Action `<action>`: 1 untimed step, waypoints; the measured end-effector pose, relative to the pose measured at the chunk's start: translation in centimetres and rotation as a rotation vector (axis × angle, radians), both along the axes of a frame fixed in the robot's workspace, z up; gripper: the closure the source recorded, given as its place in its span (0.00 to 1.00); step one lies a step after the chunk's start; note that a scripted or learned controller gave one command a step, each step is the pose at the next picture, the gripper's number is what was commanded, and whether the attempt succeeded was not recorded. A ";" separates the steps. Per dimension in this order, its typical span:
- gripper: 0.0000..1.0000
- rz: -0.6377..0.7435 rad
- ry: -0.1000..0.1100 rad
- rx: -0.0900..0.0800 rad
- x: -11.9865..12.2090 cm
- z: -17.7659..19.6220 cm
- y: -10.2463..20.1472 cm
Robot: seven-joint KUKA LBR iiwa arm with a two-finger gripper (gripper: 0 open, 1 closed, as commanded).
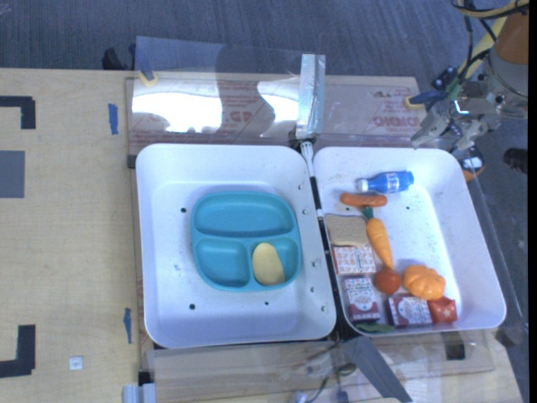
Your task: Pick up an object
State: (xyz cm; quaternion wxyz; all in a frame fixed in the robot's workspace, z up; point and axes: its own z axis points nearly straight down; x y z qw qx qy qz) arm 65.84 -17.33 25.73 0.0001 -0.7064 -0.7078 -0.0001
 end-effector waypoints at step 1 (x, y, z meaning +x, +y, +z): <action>0.00 0.193 -0.005 -0.002 -1.1 -15.6 3.7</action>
